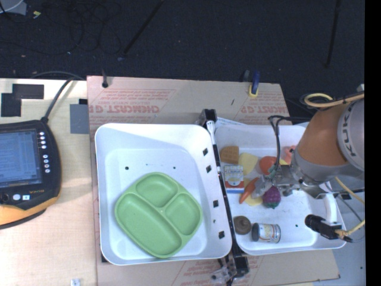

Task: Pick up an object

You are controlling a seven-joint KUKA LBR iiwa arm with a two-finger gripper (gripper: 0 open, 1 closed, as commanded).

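Arm (348, 137): grey, with orange band (321, 142) above wrist. Enters from right edge of camera view, slants down and leftward. Wrist low, metal hardware at its lower left end. Gripper (275, 183): small, dark, blurred, pointing left and down. A black cable loops up from wrist and back down beside gripper.

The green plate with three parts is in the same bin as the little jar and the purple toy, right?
Not quite. The camera view shows the green plate alone in the left bin; the little jar and purple toy lie in the right bin.
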